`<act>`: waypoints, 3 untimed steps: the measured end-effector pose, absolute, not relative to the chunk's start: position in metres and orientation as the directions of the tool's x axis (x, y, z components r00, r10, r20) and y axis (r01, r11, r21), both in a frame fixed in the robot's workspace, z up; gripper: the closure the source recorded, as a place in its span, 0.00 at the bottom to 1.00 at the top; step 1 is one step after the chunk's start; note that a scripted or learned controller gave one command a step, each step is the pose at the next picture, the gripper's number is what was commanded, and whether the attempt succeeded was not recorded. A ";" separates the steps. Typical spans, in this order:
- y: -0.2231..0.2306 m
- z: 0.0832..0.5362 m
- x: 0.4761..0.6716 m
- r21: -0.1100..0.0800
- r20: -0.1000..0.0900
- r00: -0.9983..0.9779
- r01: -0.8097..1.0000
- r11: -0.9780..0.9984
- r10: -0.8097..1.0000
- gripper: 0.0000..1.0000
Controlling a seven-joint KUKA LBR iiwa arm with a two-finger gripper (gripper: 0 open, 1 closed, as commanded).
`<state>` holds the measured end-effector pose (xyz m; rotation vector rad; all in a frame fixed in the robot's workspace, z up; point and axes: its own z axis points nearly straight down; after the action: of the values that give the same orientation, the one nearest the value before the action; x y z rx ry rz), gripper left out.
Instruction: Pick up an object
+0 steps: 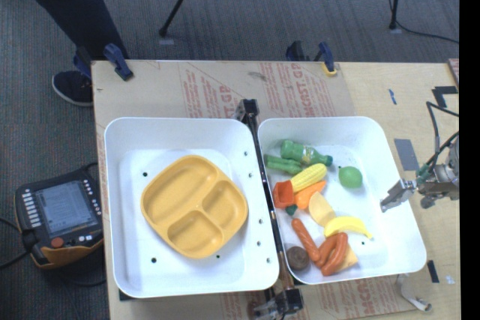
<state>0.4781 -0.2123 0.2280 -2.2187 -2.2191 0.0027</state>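
- Left bin [120, 161]: you see a yellow divided plate [194, 204] lying flat near its centre, three compartments facing up
- Right bin [375, 135]: you see the toy food piled toward its left and lower part — a green bottle [304, 154] at the top, a corn cob [309, 177] just below it, a green ball [350, 177] to the right of the cob
- Lower in the same bin: a banana [348, 225] beside a pale yellow wedge [321, 207], a red sausage [305, 237] below them, a brown round piece [298, 258] at the bottom corner
- Gripper [395, 195]: at the right rim of the right bin, above the wall, apart from every toy; nothing sits between its fingers, and you cannot tell whether they stand apart or together
- Bench [217, 82]: two blue clamps [117, 60] grip its far edge
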 end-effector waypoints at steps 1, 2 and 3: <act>-0.151 0.153 0.475 -0.008 0.004 -0.009 1.000 0.009 1.000 0.00; -0.098 0.108 0.550 -0.006 0.003 -0.182 0.983 0.182 0.983 0.00; -0.098 0.116 0.549 -0.010 0.005 -0.179 0.984 0.179 0.984 1.00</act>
<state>0.5494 -0.0983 0.1157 -2.0067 -2.4037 0.0068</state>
